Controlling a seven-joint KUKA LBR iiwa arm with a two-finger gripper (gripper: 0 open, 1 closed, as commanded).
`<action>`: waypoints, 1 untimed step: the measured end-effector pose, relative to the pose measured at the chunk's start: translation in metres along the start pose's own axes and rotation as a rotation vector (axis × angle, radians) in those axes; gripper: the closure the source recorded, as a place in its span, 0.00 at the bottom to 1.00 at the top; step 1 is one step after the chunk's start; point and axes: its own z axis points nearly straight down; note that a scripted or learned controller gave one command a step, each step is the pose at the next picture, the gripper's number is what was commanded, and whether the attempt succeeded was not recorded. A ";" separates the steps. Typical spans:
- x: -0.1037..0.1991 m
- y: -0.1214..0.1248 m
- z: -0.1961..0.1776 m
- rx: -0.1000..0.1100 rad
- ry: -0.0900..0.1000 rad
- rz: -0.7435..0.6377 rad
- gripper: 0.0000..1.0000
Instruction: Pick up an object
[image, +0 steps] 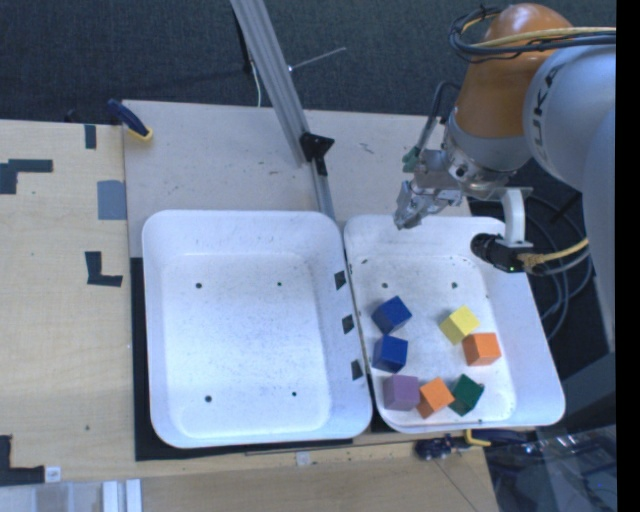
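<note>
My arm (545, 90), grey with its orange band, reaches in from the right above the two white bins: the left bin (160, 250) beside the right bin (535, 380), which holds every block. My gripper (412, 213) hangs over the right bin's far rim, well apart from the blocks, and nothing sits in it. Near the front lie two blue cubes (391, 313), a purple cube (402, 391), two orange cubes (481, 347), a yellow cube (461, 323) and a green cube (465, 394).
</note>
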 end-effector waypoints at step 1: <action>0.044 -0.018 0.002 -0.001 0.001 -0.002 1.00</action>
